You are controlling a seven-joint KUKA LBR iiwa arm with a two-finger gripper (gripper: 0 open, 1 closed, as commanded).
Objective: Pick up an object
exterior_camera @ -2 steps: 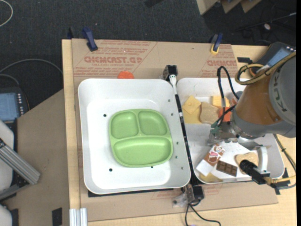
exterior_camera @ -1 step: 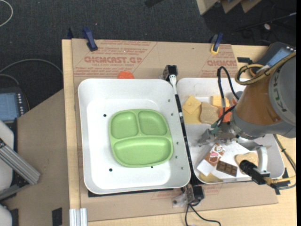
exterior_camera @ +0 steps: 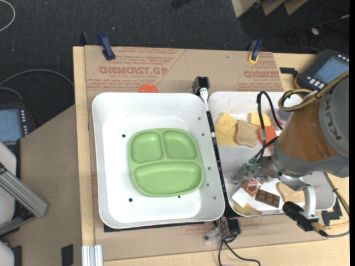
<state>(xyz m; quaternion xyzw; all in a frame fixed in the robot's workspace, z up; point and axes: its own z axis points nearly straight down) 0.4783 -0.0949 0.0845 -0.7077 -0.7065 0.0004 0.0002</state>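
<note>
While I watch from the overhead camera, these are my readings.

Claw: the gripper point(exterior_camera: 250, 173) sits low in the right bin point(exterior_camera: 238, 100), near its front half, below the grey wrist and orange band of the arm point(exterior_camera: 310, 137). I cannot tell how its grasp stands; the wrist hides most of it and what shows is a dark, blurred tangle.

Nearest object: a brown chocolate-bar piece point(exterior_camera: 267, 198) lies just in front of the claw, toward the bin's near edge. I see nothing clearly between the claw's tips, so I do not count it as held.

Beside it: a small red-and-white item point(exterior_camera: 250, 186) lies just under the claw, touching or nearly touching it; I cannot tell which.

Under those: a white flat piece point(exterior_camera: 242, 200) lies at the bin's front left corner, partly beneath the brown bar.

Farther back: a yellow cheese wedge point(exterior_camera: 225, 124) and a tan bread slice point(exterior_camera: 246, 133) lie side by side in the rear half of the bin, apart from the claw. A second yellow piece point(exterior_camera: 256, 118) and an orange-red block point(exterior_camera: 268, 132) lie just right of them, partly covered by the arm.

Left bin point(exterior_camera: 111, 165): it holds a green divided plate point(exterior_camera: 165, 162), centred, well apart from the claw.

Bench point(exterior_camera: 83, 93): brown board with blue clamps point(exterior_camera: 105, 45) at the back edge.
</note>
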